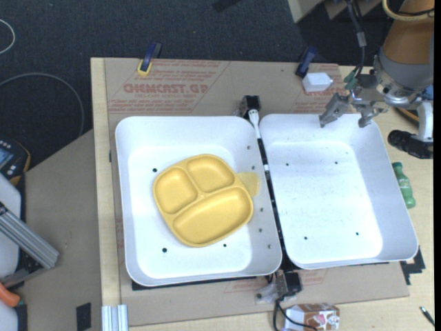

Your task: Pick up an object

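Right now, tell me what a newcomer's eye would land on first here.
The yellow divided plate stands out first, lying flat in the left white bin with its three compartments facing up. Next comes the gripper, hanging open over the far edge of the right white bin, well apart from the plate.

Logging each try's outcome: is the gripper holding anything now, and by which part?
Nothing is held. The gripper hangs open above the right bin's far rim, nothing between its fingers.
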